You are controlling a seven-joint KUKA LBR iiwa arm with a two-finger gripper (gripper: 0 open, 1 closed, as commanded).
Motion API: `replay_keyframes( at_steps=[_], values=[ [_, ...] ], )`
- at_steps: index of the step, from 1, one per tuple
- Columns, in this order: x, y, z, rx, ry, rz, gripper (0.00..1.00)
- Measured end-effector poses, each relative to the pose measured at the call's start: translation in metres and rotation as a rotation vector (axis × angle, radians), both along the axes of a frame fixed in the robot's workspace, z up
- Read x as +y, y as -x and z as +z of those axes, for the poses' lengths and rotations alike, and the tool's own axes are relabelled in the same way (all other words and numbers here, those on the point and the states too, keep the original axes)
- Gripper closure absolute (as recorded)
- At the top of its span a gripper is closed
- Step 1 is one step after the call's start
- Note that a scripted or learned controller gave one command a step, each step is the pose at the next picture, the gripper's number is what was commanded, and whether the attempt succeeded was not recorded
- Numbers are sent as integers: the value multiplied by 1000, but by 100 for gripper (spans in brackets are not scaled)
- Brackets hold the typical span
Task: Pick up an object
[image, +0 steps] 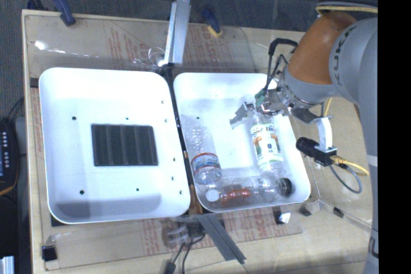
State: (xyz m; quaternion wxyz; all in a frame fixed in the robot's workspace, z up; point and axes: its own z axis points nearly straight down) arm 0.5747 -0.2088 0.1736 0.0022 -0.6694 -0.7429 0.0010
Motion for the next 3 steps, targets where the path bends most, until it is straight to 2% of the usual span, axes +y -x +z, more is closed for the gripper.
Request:
replay_keyframes(
  at_steps=[2,3],
  values=[
    [0,11,0,2,-3,111,0],
    [-1,-4,-8,-4,1,138,0]
  ],
)
